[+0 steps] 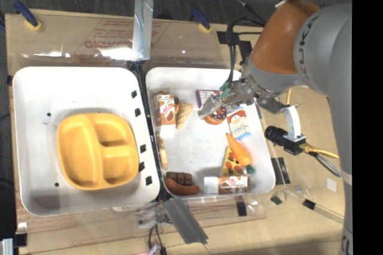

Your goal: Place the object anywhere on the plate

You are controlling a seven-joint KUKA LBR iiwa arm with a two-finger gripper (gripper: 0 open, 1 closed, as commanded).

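So we've got the big grey KUKA arm with its orange band leaning in from the right over the tabletop, which carries two shallow white bins side by side. The left bin has just the yellow divided plate sitting in it, three compartments, nothing on it yet, so the task looks barely started to us. The right bin is where all the clutter lives: a small snack packet and a bread-roll-looking piece near the dividing wall, a white carton with an orange label, a toy carrot, a pizza-slice-looking piece, a chocolate bar above a sausage-looking thing, and a small box at the near edge. The gripper is down low at the far side of that bin, right over a small reddish-brown doughnut-looking object, which we're guessing is the target. Honestly can't tell how far the gripper is open or whether it has anything, it's all too small and shadowed. What worries us: the carton and a purple packet sit just beside that spot, so a pinch could catch the wrong item or nudge the doughnut away, and a weak hold could drop it crossing the wall between the bins.
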